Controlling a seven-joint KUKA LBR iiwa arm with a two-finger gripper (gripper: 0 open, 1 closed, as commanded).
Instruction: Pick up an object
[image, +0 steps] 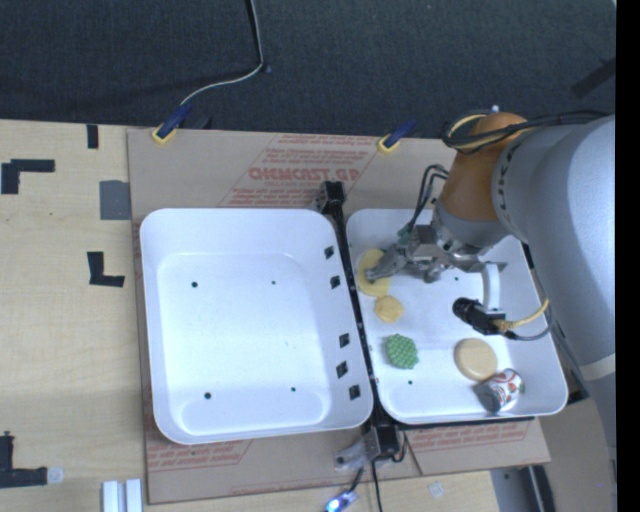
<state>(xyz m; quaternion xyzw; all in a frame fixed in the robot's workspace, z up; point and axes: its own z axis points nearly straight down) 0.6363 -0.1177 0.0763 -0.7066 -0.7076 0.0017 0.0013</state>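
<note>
Several small things are seen in the right bin (535, 400), the yellow piece (374, 272) lying just left of the jaws (392, 262), whose state cannot be told.

Faint red upside-down print, roughly "CHEMCAST", on the cardboard sheet (290, 172) beneath the bins.

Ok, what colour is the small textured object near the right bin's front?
Green, with a bumpy knit-like pattern, seen in the camera view.
</note>
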